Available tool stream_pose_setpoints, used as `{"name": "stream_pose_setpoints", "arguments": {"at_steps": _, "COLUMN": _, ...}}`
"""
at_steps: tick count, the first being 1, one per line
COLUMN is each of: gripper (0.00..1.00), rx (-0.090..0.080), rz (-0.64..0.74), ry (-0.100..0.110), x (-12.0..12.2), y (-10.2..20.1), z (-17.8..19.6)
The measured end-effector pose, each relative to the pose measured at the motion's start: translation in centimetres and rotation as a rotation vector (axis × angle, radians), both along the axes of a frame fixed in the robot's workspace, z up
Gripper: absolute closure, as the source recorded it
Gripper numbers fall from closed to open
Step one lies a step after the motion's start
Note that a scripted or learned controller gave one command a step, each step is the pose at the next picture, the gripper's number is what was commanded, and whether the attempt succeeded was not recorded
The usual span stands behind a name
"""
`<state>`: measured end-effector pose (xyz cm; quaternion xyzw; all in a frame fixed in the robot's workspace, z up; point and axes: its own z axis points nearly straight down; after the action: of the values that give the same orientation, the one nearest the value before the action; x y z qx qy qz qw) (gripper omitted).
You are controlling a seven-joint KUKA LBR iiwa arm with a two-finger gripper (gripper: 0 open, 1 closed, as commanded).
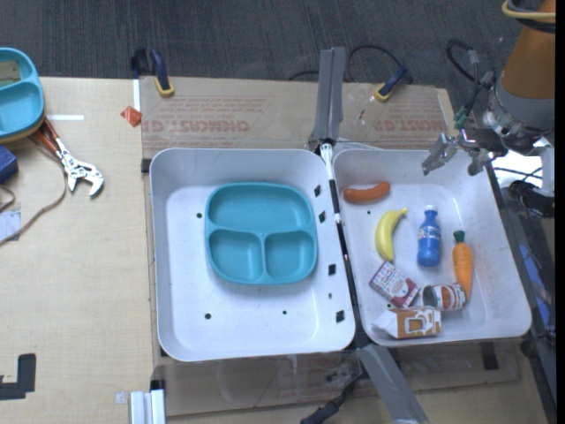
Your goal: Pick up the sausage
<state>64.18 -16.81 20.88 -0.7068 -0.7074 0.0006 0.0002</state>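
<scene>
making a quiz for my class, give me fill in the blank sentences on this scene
1. The reddish-orange sausage lies in the ____ white bin.
2. The teal divided plate has ____ compartments.
3. The yellow banana lies between the sausage and the small red-and-white ____.
4. The blue bottle stands beside the orange ____.

Missing: right; three; carton; carrot

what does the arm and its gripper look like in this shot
The arm is a rounded grey body with a broad orange band above the wrist. Below it sits a small metallic grey gripper with thin fingers, on a boxy mount. Dark cables loop beside the wrist.
</scene>
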Motion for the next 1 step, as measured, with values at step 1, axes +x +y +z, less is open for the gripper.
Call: {"name": "stream_pose_setpoints", "arguments": {"at_steps": 1, "gripper": 1.00, "rx": -0.002, "rz": 0.002, "ry": 0.000, "x": 0.04, "y": -0.05, "z": 0.93}}
